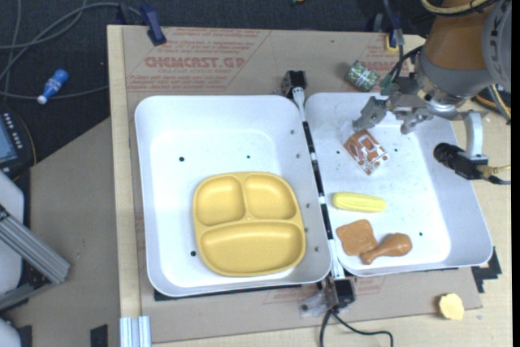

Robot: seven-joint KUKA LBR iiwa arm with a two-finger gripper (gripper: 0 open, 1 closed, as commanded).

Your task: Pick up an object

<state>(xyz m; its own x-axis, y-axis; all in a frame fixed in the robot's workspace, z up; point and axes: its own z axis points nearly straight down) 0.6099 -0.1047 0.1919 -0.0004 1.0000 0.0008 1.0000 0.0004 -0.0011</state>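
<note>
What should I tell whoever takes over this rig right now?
End effector: over the top of the right bin, nothing visibly between its fingers; open or shut can't be told.
Right bin: red-and-white wrapped item just below the end effector, yellow corn, brown drumstick.
Left bin: yellow divided plate.
Done: nothing lifted.
Left: grasp and raise one object; the wrapped item looks nearest.

Grey arm (487, 45) with orange band, yellow cable, metal-fingered gripper (390, 114)
</note>
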